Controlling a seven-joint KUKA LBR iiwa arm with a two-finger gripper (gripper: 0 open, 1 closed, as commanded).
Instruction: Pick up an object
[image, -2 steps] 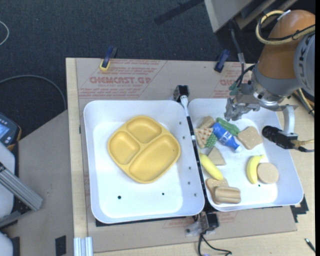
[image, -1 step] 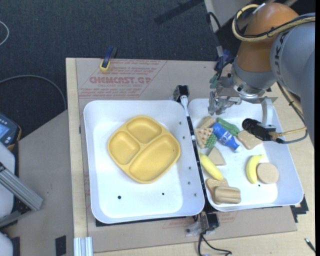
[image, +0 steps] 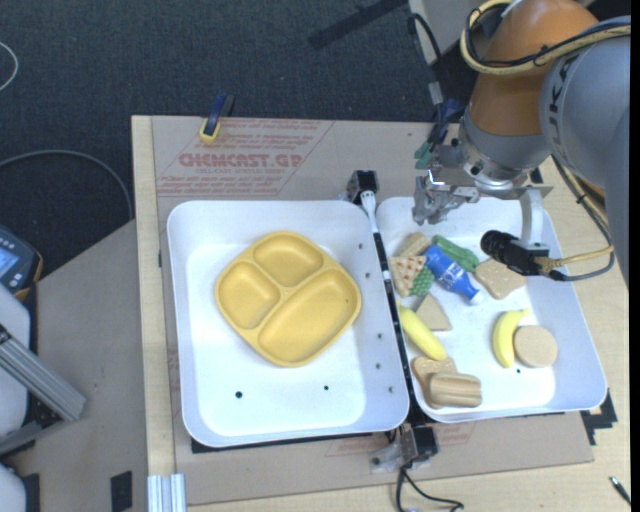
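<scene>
**Arm.** One grey arm (image: 590, 90) with an orange band entered from the right and bent down over the far left corner of the right bin (image: 592, 372). The gripper (image: 433, 208) pointed downward just above that bin's far rim. Its jaws appeared a little apart with nothing between them, clear of all the goods.

**Bins.** Two, white and shallow, side by side on the worktop (image: 150, 330).

**Left bin (image: 200, 400).** One yellow divided plate (image: 288, 297) with three compartments, lying flat near the middle.

**Right bin, toy foods, none lifted:**
- Two bananas: one (image: 422, 335) by the left wall, one (image: 507, 335) towards the right, touching a round biscuit (image: 536, 347).
- One waffle piece (image: 407, 268), near the jaws.
- One blue-and-white packet (image: 452, 275), just right of the waffle.
- One green pod (image: 457, 250), behind the packet.
- One tan bread slice (image: 500, 279), right of the packet.
- One tan wedge (image: 434, 316), beside the left banana.
- One ridged bread loaf (image: 452, 388), at the near edge.

**Worktop extras.** One blue-and-yellow clamp (image: 213, 120) at the far edge.
</scene>
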